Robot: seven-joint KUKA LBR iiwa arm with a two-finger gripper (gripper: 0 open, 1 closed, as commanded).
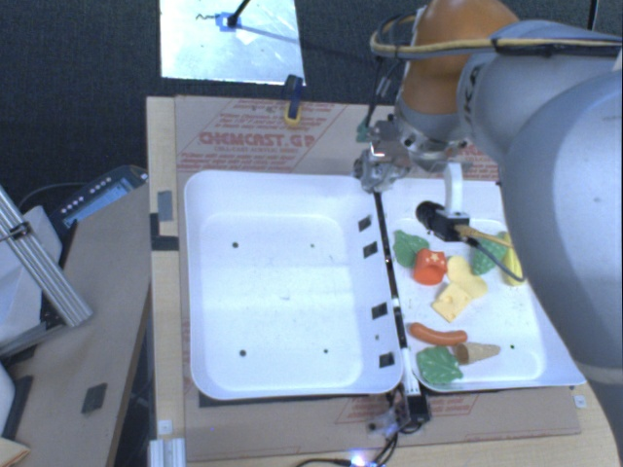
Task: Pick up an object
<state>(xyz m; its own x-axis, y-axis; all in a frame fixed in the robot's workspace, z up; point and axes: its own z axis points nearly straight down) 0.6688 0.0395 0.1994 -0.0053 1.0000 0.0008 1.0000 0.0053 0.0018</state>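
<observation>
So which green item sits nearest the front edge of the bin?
The green leafy piece in the right bin's front corner, below the sausage; the other green one lies farther back.

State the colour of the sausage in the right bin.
The sausage is orange-red, seen in the camera view.
</observation>
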